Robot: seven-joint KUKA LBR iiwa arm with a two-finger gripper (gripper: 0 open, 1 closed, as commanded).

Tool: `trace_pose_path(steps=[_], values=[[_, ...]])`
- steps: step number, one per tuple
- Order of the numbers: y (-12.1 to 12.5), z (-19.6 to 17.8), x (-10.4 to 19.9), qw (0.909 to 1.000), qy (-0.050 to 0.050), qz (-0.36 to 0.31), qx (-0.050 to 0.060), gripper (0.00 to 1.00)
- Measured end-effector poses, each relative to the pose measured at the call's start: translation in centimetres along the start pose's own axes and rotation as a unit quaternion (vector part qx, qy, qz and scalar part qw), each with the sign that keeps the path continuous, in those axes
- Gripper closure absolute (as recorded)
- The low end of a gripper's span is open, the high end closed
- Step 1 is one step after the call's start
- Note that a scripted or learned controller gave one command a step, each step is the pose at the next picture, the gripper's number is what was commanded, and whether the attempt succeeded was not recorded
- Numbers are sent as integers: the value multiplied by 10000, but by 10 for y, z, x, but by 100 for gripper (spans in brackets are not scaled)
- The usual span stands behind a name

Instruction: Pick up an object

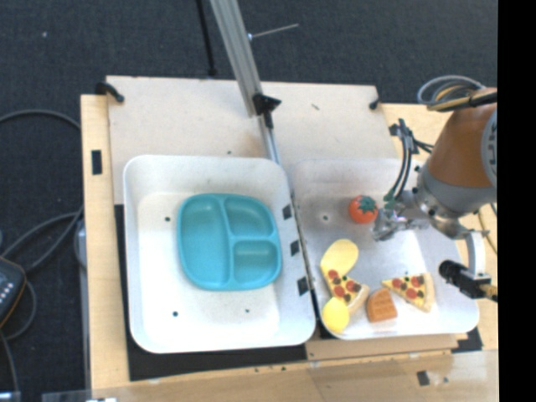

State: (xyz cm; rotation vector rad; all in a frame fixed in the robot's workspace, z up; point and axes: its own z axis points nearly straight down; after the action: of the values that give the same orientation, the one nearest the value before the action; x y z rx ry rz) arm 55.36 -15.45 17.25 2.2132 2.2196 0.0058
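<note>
The pincer (385,224) hangs low in the right bin (435,325), just beside the tomato (363,209); I cannot tell its state. Pizza slices (412,290) lie nearer the front edge.

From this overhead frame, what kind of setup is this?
Likely a robot lab pick-and-place test bench, not a real kitchen. Two white bins, left and right, sit on a wooden bench over dark carpet. Toy food such as a tomato and a pizza slice lies beneath the arm's gripper.
</note>
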Motion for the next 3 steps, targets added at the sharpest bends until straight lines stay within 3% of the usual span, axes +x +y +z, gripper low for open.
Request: trace_pose_path(steps=[1, 2, 3], values=[[5, -64, -6, 10000, -4, -1, -6, 100], [7, -102, -7, 10000, 1, -5, 10, 100], [18, -107, 43, 10000, 11, -20, 21, 100]])
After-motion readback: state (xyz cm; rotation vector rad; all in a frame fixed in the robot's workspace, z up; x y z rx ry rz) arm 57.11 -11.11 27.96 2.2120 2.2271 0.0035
